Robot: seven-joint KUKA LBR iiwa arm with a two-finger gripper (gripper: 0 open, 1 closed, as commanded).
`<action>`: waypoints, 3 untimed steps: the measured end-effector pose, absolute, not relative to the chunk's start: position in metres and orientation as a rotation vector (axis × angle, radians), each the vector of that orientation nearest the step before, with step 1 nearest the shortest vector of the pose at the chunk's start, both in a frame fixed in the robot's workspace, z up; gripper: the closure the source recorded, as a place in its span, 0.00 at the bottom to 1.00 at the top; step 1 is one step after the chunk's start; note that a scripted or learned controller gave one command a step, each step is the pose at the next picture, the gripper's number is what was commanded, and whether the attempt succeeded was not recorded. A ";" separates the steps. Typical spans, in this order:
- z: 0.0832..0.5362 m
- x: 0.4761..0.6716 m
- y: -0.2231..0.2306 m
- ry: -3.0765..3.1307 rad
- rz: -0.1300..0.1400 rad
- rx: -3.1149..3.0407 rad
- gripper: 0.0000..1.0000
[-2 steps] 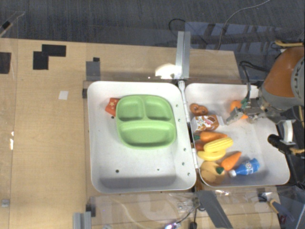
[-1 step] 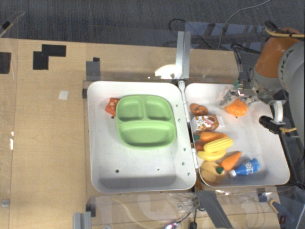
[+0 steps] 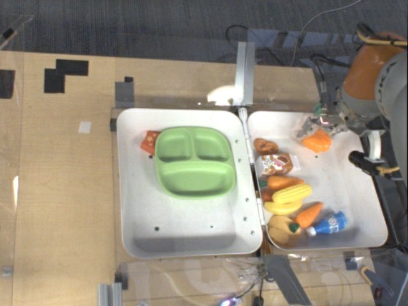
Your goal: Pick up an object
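My gripper [image 3: 320, 130] hangs over the far part of the right bin [image 3: 357, 196], its fingers spread apart. An orange rounded object [image 3: 317, 143] lies directly below the fingertips, touching or almost touching them; I do not see the fingers closed on it. Along the right bin's left side lie a brown pretzel-like piece [image 3: 266, 146], a small printed packet [image 3: 276, 164], an orange toy vegetable [image 3: 279, 182], a yellow corn cob [image 3: 289, 197], a toy carrot [image 3: 309, 214], a blue bottle [image 3: 329, 224] and a tan rounded fruit [image 3: 283, 230].
In the left bin [image 3: 134, 222] sits a green divided plate [image 3: 194, 161] with a small red item [image 3: 149, 143] at its far left edge. A metal divider [image 3: 250, 171] separates the bins. The grey arm with its orange band [image 3: 366, 75] comes in from the upper right.
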State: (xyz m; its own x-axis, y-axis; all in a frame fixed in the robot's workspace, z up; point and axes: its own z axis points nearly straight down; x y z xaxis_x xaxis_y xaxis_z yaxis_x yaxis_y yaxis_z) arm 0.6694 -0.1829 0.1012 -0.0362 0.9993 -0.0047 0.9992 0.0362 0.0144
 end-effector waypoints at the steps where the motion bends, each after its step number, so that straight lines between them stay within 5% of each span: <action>1: 0.193 0.671 -0.103 2.402 0.008 2.015 1.00; 2: 0.130 0.607 -0.116 2.485 0.011 1.905 1.00; 3: 0.187 0.654 -0.057 2.458 0.008 1.948 1.00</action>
State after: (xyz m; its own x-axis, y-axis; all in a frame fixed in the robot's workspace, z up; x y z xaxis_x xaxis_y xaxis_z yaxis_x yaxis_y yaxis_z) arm 0.6541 -0.0566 0.1869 -0.2283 0.9736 -0.0012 0.9736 0.2283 0.0074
